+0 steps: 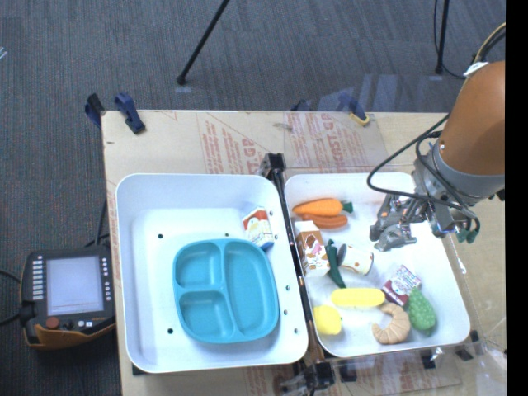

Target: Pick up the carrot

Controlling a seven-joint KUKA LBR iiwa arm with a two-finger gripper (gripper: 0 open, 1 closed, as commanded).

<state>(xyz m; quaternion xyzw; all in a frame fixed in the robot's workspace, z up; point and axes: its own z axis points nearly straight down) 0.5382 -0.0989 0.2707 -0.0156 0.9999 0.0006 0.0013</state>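
Far left, on the floor beside the surface (206,139): a handheld control pendant (70,291) with a pale screen. Left bin (136,221): a blue divided plate (225,289) with three compartments lies in the middle, and a small white carton (259,227) with a red-and-blue print leans just beyond the plate's far right corner, near the wall shared with the neighbouring bin. Right bin (450,287): the carrot (318,208), orange with a dark green stalk end pointing right, lies in the far left corner close to the dividing wall; a second orange piece (328,220) lies just in front of it, touching or nearly touching. Nearer the camera, a brown-and-white carton (311,252) stands just beside a dark green item (335,264) and a white cup-like item (356,260). Further forward lie a yellow corn cob (357,297), a lemon (327,320), a croissant (392,326), a small purple packet (402,280) and a knobbly green item (421,311). To the right, the end effector (394,231) hangs over the bin's right half, well apart from the carrot, with nothing lying between the two; whether it is released or clenched cannot be told from this angle. Behind it, the grey arm with its orange band (483,118) enters from the right.
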